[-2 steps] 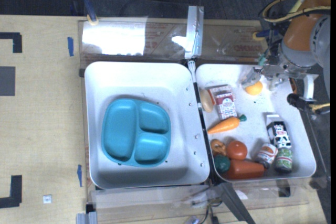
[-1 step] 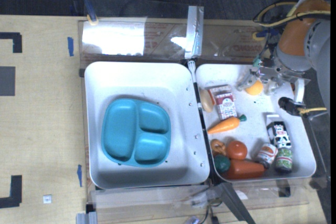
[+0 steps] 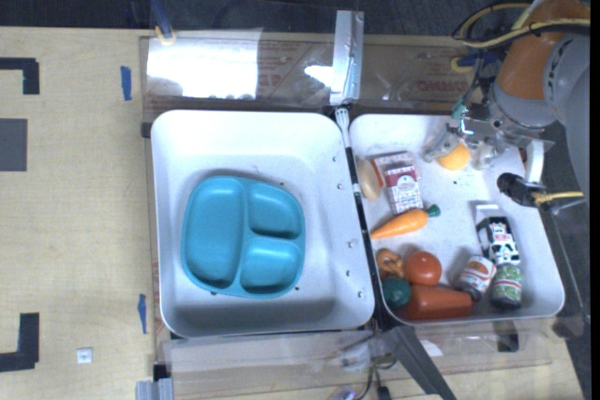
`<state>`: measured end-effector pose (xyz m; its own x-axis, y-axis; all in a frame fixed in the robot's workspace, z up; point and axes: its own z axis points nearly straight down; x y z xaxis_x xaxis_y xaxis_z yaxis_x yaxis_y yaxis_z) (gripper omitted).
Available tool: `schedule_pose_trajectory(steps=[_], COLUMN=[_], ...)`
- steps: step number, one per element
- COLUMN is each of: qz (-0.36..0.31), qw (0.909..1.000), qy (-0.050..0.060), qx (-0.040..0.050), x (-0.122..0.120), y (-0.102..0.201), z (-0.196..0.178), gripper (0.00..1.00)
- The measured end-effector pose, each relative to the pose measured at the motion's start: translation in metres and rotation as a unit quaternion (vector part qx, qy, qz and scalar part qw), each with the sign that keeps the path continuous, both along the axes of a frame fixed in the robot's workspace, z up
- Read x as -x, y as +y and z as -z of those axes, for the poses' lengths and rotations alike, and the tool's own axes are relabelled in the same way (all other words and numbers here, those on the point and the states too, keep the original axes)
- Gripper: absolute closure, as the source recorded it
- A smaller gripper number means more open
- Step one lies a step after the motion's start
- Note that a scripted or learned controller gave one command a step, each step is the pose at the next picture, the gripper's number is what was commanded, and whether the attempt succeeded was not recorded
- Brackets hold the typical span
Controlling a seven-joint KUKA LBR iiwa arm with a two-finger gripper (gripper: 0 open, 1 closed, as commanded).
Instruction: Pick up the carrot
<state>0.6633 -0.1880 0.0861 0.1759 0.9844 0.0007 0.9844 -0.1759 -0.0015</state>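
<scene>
Right bin [image 3: 553, 290]: carrot [image 3: 403, 223] is lying near the middle-left, tip pointing toward the divider, touching the near edge of a red-labelled packet [image 3: 401, 184]; the print on it is too small to read. Bare white floor is opening to the carrot's right. Tomato [image 3: 423, 268], two small cans [image 3: 492, 280] and a black-and-white carton [image 3: 500, 239] are crowding the near wall. Gripper [image 3: 466, 138] is hovering at the far edge by a yellow fruit [image 3: 454, 156]; whether it is gripping cannot be told. Left bin [image 3: 169, 201]: blue divided plate [image 3: 245, 236] is sitting centrally.
</scene>
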Motion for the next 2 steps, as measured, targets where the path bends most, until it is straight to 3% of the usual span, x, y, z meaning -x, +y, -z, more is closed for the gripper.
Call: schedule_pose_trajectory(steps=[1,2], qz=[-0.001,-0.001], qw=[1.0,1.0], qy=[-0.003,-0.003], qx=[0.0011,0.0009], x=[-0.0024,-0.0021], y=[0.0001,0.0006], z=[-0.014,-0.013], gripper=[1.0,0.0])
